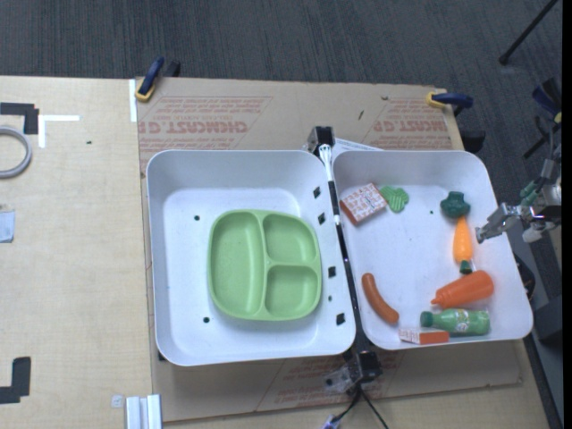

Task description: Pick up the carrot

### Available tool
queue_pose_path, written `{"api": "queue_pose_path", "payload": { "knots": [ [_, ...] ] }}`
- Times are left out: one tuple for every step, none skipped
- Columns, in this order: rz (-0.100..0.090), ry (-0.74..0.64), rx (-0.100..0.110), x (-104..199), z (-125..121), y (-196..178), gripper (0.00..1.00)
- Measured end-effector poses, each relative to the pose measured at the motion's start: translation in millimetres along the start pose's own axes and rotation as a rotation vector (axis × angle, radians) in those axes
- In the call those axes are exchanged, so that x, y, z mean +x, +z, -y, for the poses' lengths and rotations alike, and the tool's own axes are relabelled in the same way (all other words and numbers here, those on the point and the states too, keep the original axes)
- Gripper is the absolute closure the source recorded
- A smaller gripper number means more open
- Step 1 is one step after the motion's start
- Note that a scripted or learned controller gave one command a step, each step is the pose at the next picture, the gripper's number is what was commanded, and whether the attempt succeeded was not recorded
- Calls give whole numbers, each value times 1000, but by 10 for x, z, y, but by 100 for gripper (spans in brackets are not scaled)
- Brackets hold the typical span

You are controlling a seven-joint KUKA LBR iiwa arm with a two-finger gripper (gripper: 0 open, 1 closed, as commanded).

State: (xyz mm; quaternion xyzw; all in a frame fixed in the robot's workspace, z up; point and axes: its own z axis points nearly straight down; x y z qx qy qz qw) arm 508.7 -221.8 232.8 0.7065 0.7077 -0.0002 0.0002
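Two orange carrot-like toys lie in the right bin [420, 164]. A slim carrot [461, 239] with a small green end points toward the front, near the bin's right wall. Just in front of it lies a thicker orange carrot [464, 290], slanted, touching a green bottle [458, 322]. My gripper [509, 219] is a small metallic shape over the bin's right rim, just right of the slim carrot and apart from it. Nothing is seen held in it.
The right bin also holds a red-and-white box [363, 203], a green leafy piece [394, 198], a dark green broccoli [454, 206], a sausage [380, 298] and a small flat red piece [422, 336]. The left bin [170, 239] bears a green divided plate [265, 264].
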Motion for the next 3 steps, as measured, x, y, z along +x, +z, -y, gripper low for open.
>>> {"api": "queue_pose_path", "payload": {
  "knots": [
    [-19,167,4,99,-520,1412,0],
    [-4,169,1,32,-505,1310,100],
    [-1,337,0,523,-268,633,100]
  ]
}}
